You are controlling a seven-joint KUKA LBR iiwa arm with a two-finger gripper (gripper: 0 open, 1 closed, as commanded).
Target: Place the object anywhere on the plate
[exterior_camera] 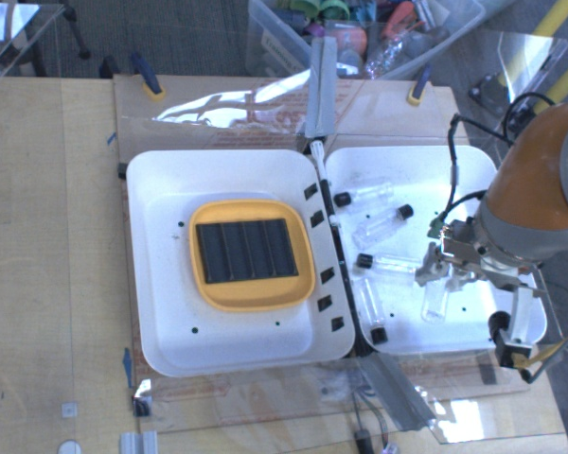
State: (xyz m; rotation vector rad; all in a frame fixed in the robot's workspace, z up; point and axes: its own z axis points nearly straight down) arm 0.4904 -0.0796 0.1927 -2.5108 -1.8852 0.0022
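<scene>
The yellow plate (253,253), with a dark ridged middle, lies in the left white bin (161,253). Several clear vials with black caps are scattered in the right bin (473,334). One vial (372,197) is near the back. Another vial (386,264) lies beside the divider, and a third vial (370,303) is at the front left. My gripper (439,280) hangs low over the right bin's middle. A clear vial (434,302) sits directly at its tip. Whether the gripper holds this vial cannot be made out.
A divider with black clips (324,253) runs between the two bins. A clear tub of colourful toys (360,8) stands behind the bench. The arm's orange band (540,173) and cables overhang the right bin's right side.
</scene>
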